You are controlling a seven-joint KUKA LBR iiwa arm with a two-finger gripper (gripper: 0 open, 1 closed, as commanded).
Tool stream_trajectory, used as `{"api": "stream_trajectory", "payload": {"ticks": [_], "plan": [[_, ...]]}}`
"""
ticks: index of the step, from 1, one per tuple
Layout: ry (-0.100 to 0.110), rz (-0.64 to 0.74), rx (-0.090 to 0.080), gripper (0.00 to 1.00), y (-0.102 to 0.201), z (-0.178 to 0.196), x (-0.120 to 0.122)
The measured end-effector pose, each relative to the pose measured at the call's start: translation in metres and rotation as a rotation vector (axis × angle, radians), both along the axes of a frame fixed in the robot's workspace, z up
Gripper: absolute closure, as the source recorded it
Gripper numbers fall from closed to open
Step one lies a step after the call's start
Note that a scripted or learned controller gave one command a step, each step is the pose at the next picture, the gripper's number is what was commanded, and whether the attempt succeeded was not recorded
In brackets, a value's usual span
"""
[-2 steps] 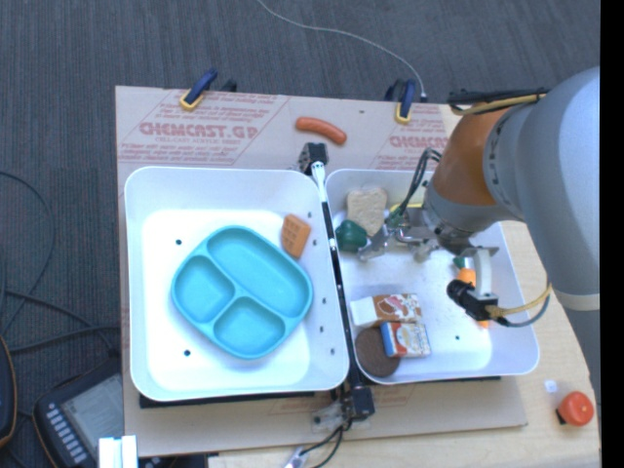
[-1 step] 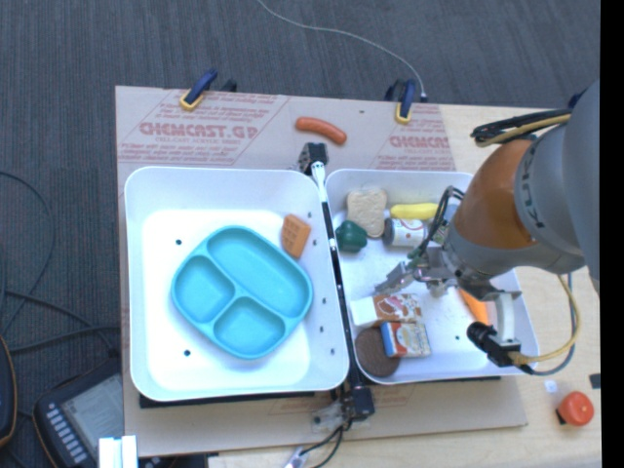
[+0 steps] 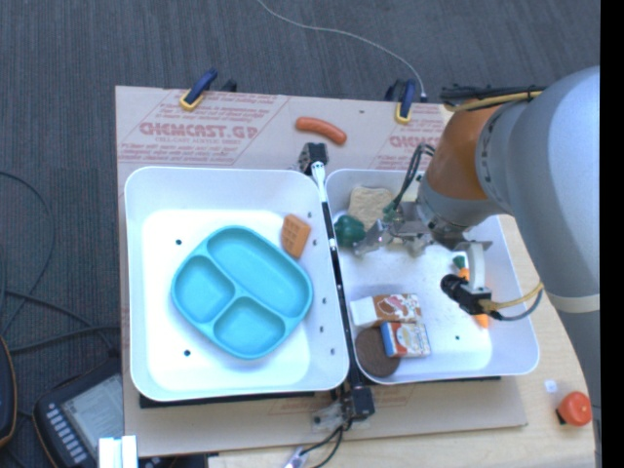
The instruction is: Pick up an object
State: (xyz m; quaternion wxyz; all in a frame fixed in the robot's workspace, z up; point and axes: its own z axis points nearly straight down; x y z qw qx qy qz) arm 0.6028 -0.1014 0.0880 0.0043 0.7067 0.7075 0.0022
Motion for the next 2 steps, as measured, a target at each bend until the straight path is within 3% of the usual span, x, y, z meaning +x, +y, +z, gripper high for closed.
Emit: {"api": "stream_trajectory", "payload": {"ticks": [1, 2], "plan": [[-0.001, -0.001, -0.001, 0.0, -0.006, 0.0, -0.03], [-0.002, -0.001, -0.001, 1.0, -0.006, 0.011, -0.029]]}}
